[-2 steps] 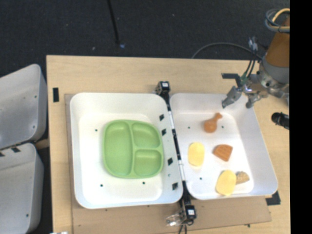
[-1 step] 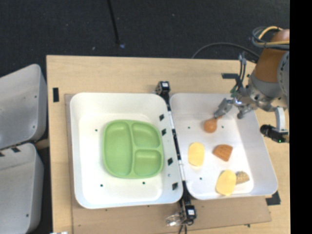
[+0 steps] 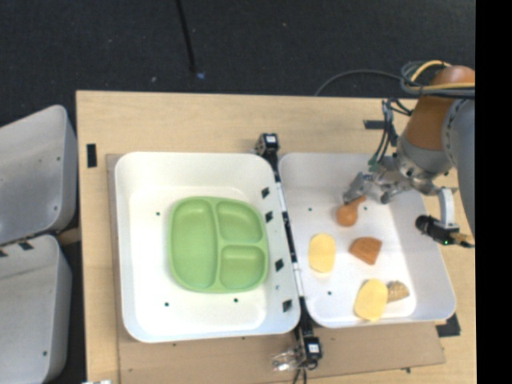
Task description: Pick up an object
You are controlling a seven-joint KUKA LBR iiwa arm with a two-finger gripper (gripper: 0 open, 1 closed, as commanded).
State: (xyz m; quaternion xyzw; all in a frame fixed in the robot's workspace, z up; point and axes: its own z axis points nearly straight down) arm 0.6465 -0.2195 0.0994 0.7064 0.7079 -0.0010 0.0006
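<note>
Four food pieces lie below the gripper (image 3: 358, 191); I cannot tell its state. Nearest, the orange-brown piece (image 3: 347, 214) sits just under it, so a straight descent centred on that looks best

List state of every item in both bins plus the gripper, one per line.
gripper: low in the right bin, right over the small orange-brown piece
small orange-brown piece: lying in the bin, at the gripper tip
pale yellow piece: lying flat, untouched
orange wedge: lying flat, apart
yellow round piece: touching tan piece
green divided tray: flat in left bin
</note>
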